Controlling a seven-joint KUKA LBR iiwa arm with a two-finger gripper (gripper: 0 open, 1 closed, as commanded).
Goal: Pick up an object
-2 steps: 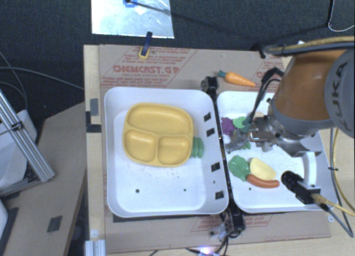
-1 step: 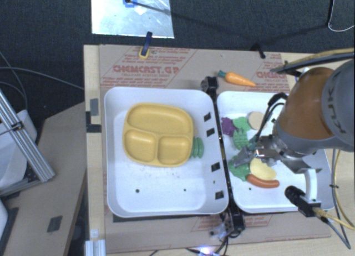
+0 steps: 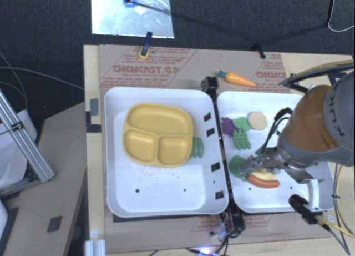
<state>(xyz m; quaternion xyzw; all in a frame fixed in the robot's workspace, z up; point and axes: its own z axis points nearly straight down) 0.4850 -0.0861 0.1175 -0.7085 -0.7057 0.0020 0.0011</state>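
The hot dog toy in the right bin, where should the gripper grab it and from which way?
Grip the hot dog across its middle, probably from straight above. It lies flat, lengthwise left to right, so fingers should straddle its narrow width. The gripper is just above it; a green toy crowds its left end.

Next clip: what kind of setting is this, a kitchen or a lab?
Most likely a robotics lab bench: two white bins on cardboard hold toy food, such as a yellow divided plate and a hot dog, with aluminium framing beside it.
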